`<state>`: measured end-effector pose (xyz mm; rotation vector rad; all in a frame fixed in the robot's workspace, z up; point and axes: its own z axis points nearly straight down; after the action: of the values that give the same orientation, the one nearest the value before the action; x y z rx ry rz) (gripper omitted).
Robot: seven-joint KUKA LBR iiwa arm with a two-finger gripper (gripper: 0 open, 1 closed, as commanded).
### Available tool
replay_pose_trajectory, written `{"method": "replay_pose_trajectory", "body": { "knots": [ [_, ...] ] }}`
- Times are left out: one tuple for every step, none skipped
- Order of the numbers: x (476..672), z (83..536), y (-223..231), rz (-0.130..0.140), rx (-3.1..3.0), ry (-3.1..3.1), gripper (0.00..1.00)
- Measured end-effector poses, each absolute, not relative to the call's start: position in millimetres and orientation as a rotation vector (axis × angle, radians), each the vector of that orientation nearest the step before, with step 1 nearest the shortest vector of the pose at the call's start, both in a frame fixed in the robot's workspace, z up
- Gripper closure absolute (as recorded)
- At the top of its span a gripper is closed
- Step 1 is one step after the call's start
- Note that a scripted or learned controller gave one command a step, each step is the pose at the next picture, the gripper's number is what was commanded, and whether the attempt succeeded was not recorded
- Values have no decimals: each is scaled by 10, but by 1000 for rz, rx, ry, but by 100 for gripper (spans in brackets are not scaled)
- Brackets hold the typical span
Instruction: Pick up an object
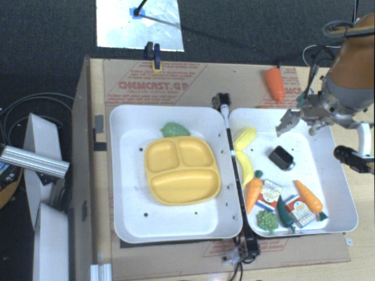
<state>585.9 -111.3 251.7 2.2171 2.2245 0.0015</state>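
- Over the far edge of the right bin [345, 206], the gripper [300, 122] hangs with its two fingers spread apart and nothing between them; the left fingertip sits near the bin's back rim, the other nearer the arm's wrist.
- The grey arm [351, 69] with its orange band enters from the right of the camera view, above the counter [176, 84].
- Just below the gripper, apart from it, a small black block [282, 157] lies tilted on the right bin's floor.
- At the right bin's left wall a yellow corn cob [244, 137] lies slanted, and a yellow banana-like piece [246, 168] runs along the divider below it.
- A toy carrot [253, 194] lies near the front left of that bin, touching a small red-white-blue packet [270, 192].
- A second carrot [309, 196] lies toward the front right, beside another small carton [302, 212].
- A green broccoli-like piece [267, 220] sits at the front rim, with a dark green vegetable [285, 211] just beside it.
- In the left bin [132, 215] a yellow divided tray [181, 171] rests in the middle, three compartments facing up.
- A green leafy toy [175, 130] peeks out behind the tray's far edge, touching it.
- Outside the bins, an orange carrot-like object [275, 84] lies on the cardboard of the counter behind the right bin.
- A yellow-and-blue clamp [154, 55] grips the counter's back edge.
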Motion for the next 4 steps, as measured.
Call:
{"method": "replay_pose_trajectory", "body": {
  "knots": [
    [6113,2310,-1725,0,2218,2222,0],
    [6133,871,-1619,0,2220,2223,0],
    [5877,846,-1776,1,2219,2222,0],
    [5887,954,-1776,3,2217,2221,100]
  ]
}}
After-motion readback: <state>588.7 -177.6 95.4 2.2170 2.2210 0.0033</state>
